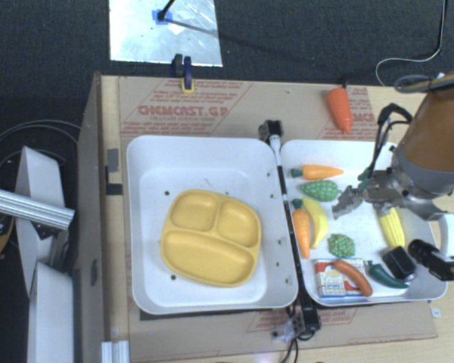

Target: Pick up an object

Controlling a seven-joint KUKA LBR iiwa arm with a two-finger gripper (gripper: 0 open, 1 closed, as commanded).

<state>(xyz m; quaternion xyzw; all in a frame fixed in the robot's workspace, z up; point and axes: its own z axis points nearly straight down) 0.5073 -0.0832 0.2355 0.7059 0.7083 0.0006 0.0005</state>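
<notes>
The right bin (pixel 431 290) holds several toy foods. An orange carrot (pixel 321 172) lies at its top, with a green vegetable (pixel 320 190) below it. Then come a yellow banana (pixel 315 216), a second carrot (pixel 301 231) and a small green piece (pixel 341 244). A corn cob (pixel 392 227) lies to the right. A red sausage (pixel 353 275), a small box (pixel 331 281) and a green pepper (pixel 386 279) lie along the front. My gripper (pixel 348 200) hangs over the bin's middle, just right of the green vegetable and the banana, and I see nothing in it.
The left bin (pixel 144 225) holds a yellow compartment plate (pixel 210 237). Another orange carrot (pixel 339 108) lies outside the bins on the cardboard behind the right bin. A black divider bar (pixel 284 203) runs between the bins. The arm fills the right side.
</notes>
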